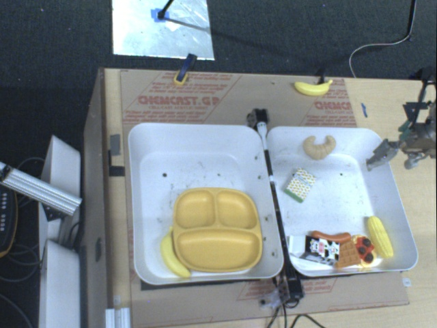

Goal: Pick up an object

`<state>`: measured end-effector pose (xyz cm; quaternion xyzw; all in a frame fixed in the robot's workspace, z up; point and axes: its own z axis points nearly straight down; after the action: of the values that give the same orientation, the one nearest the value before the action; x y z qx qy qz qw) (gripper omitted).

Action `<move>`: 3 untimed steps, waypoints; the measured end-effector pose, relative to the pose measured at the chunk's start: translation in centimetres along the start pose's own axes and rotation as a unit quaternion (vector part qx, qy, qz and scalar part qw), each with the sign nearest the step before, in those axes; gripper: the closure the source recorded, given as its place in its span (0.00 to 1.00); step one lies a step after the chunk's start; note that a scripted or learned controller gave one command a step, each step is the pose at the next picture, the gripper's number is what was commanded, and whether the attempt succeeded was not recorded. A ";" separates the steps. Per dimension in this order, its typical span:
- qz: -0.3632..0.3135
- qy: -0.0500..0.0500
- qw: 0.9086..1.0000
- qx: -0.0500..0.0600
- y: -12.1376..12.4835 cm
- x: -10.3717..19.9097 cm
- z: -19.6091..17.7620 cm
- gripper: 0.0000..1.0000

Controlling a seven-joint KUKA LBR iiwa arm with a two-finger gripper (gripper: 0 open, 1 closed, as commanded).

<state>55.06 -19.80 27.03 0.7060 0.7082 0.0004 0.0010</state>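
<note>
Tan and curved, a croissant (319,146) lies in the right bin (392,203), near its far wall, and it is the object closest to the gripper (389,152). The gripper hangs at that bin's far right rim, just beside the edge and apart from the croissant; nothing is seen between its fingers, and whether they are spread or closed I cannot tell — they are too small and blurred.

Nearer than the croissant, toward the middle of the right bin, sits a small green-and-white box (300,184), tilted. Along the bin's near wall lies a flat packet (336,247) printed in red, black and orange, and just to its right a yellow corn cob (379,236) rests aslant against the near right corner.

Left of the right bin, touching it along a dark seam, stands the left bin (153,156). It holds a yellow divided plate (217,228) with three compartments, and a banana (173,257) lies against the plate's near left edge.

Beyond the right bin's far wall, on the brown board (225,94) — printed in red letters — rests a second banana (313,86).
</note>
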 end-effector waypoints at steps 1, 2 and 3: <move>0.000 0.001 1.000 0.001 2.4 8.0 8.0 0.00; 0.000 0.001 1.000 0.001 8.6 9.6 15.4 0.00; 0.000 0.000 1.000 0.000 11.8 2.4 16.7 0.00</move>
<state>66.87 -17.33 10.38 0.7063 0.7079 0.0002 0.0010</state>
